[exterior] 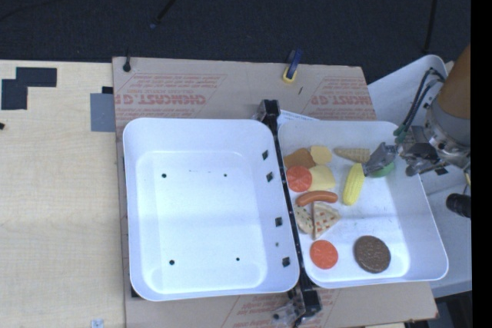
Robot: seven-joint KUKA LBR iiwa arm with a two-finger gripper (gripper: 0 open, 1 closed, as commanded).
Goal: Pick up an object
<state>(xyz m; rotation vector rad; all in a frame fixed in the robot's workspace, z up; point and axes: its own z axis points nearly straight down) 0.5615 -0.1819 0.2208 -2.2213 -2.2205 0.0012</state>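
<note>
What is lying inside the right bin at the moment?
In the right bin: corn cob, sausage, pizza slice, two red discs, brown cookie, several pale yellow pieces. The pincer hides whatever lies beneath it.

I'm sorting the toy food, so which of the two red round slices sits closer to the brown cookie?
The lower red slice, beside the brown cookie; the other lies higher up.

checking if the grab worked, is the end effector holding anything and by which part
Cannot be told. The end effector is over the right bin, just beside the corn cob, but nothing is visibly in its grip.
</note>
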